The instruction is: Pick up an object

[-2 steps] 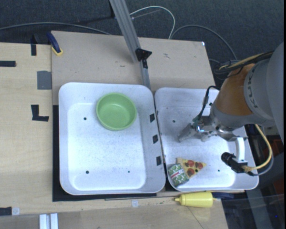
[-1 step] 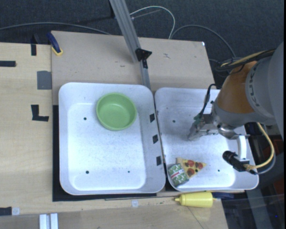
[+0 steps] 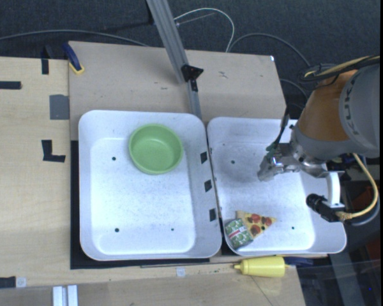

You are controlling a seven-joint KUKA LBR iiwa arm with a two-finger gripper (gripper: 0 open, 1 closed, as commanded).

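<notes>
I see a plain light-green bowl (image 3: 156,148), two speckled white bins (image 3: 96,190), a yellow bottle (image 3: 263,266), and a pizza slice (image 3: 255,221) with red-dotted orange topping.

This is a robotics lab or test bench, not a home. A grey and orange robot arm (image 3: 335,123) reaches over two shallow white bins (image 3: 96,171) set side by side on a plywood bench (image 3: 25,126) marked with black tape, left of the jaws. Loose cables (image 3: 204,14) trail over dark carpet (image 3: 274,11) beyond them, by a slanting metal pole (image 3: 169,30).
</notes>
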